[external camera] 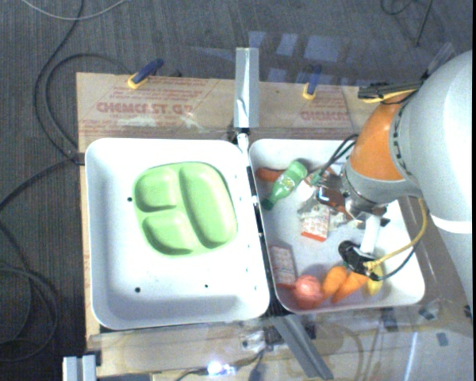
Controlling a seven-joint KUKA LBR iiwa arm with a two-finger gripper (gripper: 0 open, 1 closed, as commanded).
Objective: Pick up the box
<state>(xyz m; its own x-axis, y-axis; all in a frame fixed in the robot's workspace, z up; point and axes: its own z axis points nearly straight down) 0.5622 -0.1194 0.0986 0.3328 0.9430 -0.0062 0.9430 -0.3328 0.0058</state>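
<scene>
Orange-and-white box point(316, 225): you find it mid right bin point(404, 288), just beside the pincer point(333, 201), whose opening you cannot tell. Green bottle point(285, 182) behind; carrot point(343, 281), apple point(307, 290) in front. Left bin point(111, 292): green tray point(186, 207).

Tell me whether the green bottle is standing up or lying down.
Lying down. The green bottle rests on its side in the right bin, pointing diagonally toward the divider.
</scene>
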